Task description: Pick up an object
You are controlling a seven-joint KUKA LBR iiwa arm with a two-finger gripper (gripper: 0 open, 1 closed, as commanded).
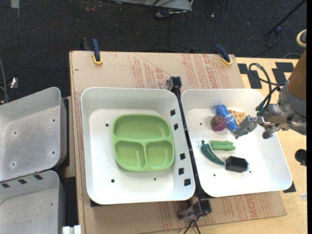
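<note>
My claw hangs low beside the blue toy to grab it. Can't tell how open it is, tbh.

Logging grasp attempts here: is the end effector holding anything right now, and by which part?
Nothing shows as held. The end effector sits low in the right bin, beside the blue object; its tip is too small to tell more.
</note>
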